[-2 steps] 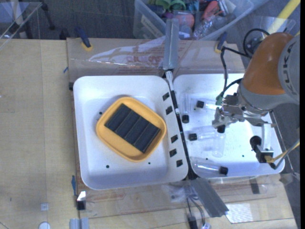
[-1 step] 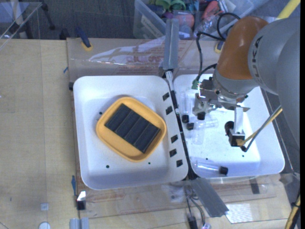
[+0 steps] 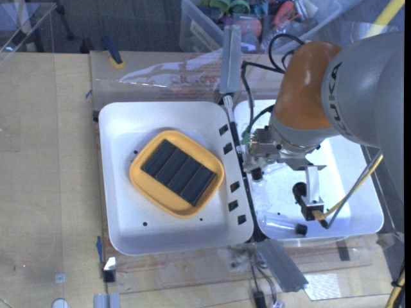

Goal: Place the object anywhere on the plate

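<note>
Far left, the pale wooden bench (image 3: 45, 172), smooth and bare-grained. Next comes the left bin (image 3: 119, 197), glossy white plastic with rounded corners. In it sits the plate (image 3: 154, 194) — a yellow rounded square, turned at an angle, with a thick soft-looking rim. A dark ribbed panel (image 3: 178, 171) of parallel slats fills its middle. Whether that panel is part of the plate or lies loose on it, I can't tell.

Where the two bins meet, a row of small black tabs (image 3: 233, 205) runs along the edge. Into the right bin (image 3: 359, 204) now, the same shiny white. The gripper (image 3: 255, 170) hangs over its left side, close to that edge, and whether it is open or closed cannot be told from up here.

Near the front wall lies a small clear tube (image 3: 286, 224) with a dark end — in the right bin, well apart from the plate and touched by nothing. Above it is the orange band (image 3: 308, 76), rounded and smooth, then the grey arm (image 3: 372, 88). Dark letters on its shell are only partly readable. Behind, a clear tub (image 3: 257, 11) is heaped with colourful bits.
</note>
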### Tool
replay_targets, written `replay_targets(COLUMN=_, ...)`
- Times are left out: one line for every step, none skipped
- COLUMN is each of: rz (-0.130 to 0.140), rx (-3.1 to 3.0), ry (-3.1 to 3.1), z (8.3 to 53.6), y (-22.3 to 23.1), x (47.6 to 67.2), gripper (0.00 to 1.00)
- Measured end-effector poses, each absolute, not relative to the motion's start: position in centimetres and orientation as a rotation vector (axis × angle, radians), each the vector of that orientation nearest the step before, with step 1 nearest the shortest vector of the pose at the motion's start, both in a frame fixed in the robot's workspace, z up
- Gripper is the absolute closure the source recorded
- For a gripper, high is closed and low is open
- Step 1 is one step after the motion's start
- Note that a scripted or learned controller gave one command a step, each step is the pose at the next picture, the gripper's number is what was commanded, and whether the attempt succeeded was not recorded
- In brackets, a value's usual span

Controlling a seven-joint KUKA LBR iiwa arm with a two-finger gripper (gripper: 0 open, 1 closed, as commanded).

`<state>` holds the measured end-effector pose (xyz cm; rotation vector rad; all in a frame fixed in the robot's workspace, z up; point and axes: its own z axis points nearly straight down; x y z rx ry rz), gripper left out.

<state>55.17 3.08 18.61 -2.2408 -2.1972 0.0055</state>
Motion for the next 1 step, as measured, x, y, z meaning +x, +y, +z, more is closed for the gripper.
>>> replay_targets(rz=0.0, rx=-2.142, ry=-2.299, z=17.78, y=10.05, x=56.53, gripper=1.0)
